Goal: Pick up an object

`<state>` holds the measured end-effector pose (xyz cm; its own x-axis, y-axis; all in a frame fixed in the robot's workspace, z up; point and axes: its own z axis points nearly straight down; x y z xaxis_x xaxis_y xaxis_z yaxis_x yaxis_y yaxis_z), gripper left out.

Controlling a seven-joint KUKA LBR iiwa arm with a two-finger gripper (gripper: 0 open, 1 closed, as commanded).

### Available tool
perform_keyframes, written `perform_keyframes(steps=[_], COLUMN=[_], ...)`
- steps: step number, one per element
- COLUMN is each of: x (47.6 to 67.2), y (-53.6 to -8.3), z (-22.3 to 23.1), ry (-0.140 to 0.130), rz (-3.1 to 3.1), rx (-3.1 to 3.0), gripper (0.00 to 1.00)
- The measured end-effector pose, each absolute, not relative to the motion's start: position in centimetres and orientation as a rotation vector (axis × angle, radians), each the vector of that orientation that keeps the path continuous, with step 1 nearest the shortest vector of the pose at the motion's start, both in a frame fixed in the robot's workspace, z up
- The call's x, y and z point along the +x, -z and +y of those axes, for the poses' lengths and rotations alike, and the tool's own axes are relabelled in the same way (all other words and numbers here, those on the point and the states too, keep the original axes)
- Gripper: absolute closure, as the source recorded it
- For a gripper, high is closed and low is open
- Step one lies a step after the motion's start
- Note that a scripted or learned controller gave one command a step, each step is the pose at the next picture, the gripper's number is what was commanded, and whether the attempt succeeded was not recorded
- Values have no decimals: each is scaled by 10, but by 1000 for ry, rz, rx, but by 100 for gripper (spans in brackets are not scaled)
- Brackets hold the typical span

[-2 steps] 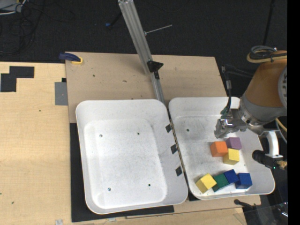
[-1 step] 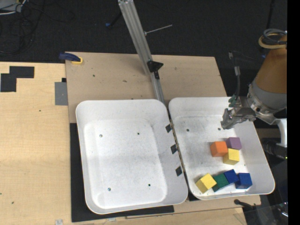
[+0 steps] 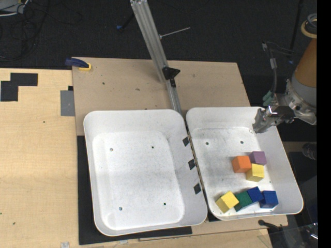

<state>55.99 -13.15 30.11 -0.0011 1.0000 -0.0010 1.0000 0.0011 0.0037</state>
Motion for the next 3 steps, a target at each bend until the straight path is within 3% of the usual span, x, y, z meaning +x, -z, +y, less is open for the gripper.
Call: perform_keyframes(steps=[3], x=[531], y=[-271], z=[27], ry=[3], rz=[2231], rx=[2219], gripper=[100])
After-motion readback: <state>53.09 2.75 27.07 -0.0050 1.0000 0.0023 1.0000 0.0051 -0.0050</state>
